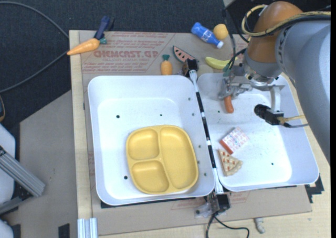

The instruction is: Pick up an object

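Yellow plastic tray (161,158), glossy, rounded-rectangular with three moulded compartments, lies nearest in the left bin (105,106), a shallow smooth white tub with rounded corners. Right bin (294,163), same make, touches it along a black seam. Cardboard sheet (131,51) beneath both, matte brown, carries red lettering that appears to read "CHEMCAST", the rest unclear. Grey arm with orange dome (275,24) reaches in from the right over the right bin's far end. Gripper (229,91), metallic, points down at that bin's far left corner; its fingers are slightly apart, tips just above a small orange-red cylindrical piece (229,105) lying on the bin floor, not held. Red-and-white patterned block (234,140) sits mid-bin; just nearer, a triangular pizza-slice toy (229,163). Beyond the bins on the cardboard: yellow banana (217,63), blue bottle (206,34) with white label, toy carrot (84,47), watermelon slice (181,53), small orange bottle-shaped toy (166,67).
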